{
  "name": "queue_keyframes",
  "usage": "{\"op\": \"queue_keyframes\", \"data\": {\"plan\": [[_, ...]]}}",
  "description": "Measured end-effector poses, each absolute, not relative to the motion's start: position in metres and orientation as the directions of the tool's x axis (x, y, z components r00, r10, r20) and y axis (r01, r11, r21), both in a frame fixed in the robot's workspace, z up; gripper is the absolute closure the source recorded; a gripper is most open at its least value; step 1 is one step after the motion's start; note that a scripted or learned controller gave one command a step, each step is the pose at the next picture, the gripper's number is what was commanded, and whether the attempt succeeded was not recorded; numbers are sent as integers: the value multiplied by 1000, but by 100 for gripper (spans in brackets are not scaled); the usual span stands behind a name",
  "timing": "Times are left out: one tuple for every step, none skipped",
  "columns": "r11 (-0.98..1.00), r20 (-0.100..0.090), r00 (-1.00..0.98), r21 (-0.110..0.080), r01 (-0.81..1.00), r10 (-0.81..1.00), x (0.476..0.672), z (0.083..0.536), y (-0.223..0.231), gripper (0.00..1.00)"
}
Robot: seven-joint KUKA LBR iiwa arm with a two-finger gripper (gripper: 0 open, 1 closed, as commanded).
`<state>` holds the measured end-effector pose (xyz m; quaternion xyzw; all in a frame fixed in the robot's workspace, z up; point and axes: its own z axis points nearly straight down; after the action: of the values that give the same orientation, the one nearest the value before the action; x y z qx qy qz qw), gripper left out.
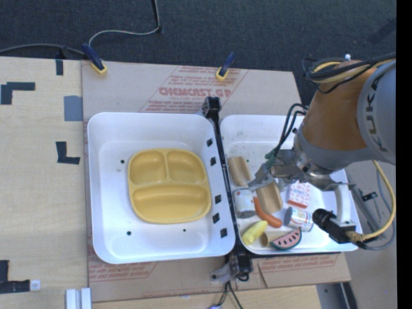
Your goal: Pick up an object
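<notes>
- Reaching in from the right across the bench: grey arm [335, 121], orange band bulking above the wrist, bent down and leftward over the right bin [257, 124].
- Sitting apart in the left bin [103, 192]: yellow divided plate [170, 185], well clear of the action.
- Hanging low amid the clutter near the right bin's middle: gripper [267, 174]. Spread or closed, cannot tell from this angle, and nothing seen held.
- Lying just below it: tan block [270, 197], likeliest target, with a tan roll [239, 169] to the left and an orange carrot [267, 214] against its lower edge.
- Judged as the approach to a pick, with no grasp shown yet. Next calls for settling squarely on one piece among crowding neighbours, closing, then lifting straight up.
</notes>
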<state>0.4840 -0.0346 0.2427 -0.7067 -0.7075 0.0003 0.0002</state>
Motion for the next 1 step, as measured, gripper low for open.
{"op": "queue_keyframes", "data": {"plan": [[2,1,-2,-1,1000,1000,484,253,-32,100]]}}
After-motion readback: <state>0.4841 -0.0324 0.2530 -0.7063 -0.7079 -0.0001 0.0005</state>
